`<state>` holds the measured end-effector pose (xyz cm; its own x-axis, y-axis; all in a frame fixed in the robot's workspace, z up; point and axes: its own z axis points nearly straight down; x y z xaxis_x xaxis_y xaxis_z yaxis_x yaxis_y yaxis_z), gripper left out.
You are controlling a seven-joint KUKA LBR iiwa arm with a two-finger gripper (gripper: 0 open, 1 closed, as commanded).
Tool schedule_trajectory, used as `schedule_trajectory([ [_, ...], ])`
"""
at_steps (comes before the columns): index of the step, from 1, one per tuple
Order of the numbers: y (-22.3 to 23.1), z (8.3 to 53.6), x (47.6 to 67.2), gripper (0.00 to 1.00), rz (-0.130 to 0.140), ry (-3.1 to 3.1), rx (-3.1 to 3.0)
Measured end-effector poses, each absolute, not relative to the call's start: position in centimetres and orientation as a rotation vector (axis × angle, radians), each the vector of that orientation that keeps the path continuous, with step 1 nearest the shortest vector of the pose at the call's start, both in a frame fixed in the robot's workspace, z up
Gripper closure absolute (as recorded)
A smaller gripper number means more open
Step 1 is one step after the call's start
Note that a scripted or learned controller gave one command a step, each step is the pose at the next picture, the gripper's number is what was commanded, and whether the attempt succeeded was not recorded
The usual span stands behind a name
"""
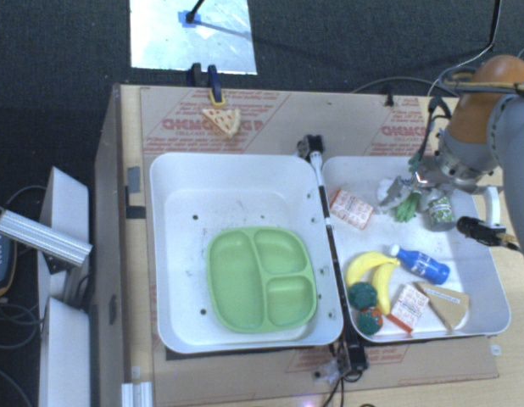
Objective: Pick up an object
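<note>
Over at the right of the frame the end effector [417, 179] is down among green leafy items [404, 203] in the right bin [499, 312], grip impossible to judge, so nothing looks lifted and the pick is undone.

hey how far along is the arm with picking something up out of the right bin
Done: the arm has reached the far side of the right bin, and the gripper is low among the items by a green object.
In hand: nothing I can confirm; its fingertips are too cluttered to read.
Left: a clear grasp and lift. The banana, blue bottle and broccoli lie untouched.
</note>
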<state>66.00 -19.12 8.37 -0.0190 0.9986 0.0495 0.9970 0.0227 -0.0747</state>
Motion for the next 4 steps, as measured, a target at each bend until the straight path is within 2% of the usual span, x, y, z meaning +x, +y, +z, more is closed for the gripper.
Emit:
schedule_trajectory([
  [1,-19.2,8.3,66.1,0.00,0.031,-2.183,-2.135],
  [2,-20.4,12.1,67.0,0.00,-0.005,-2.231,-2.216],
  [3,-18.5,8.9,62.8,0.00,-0.006,-2.232,-2.227],
  [4,-19.4,8.9,59.6,0.00,-0.009,-2.233,-2.227],
])
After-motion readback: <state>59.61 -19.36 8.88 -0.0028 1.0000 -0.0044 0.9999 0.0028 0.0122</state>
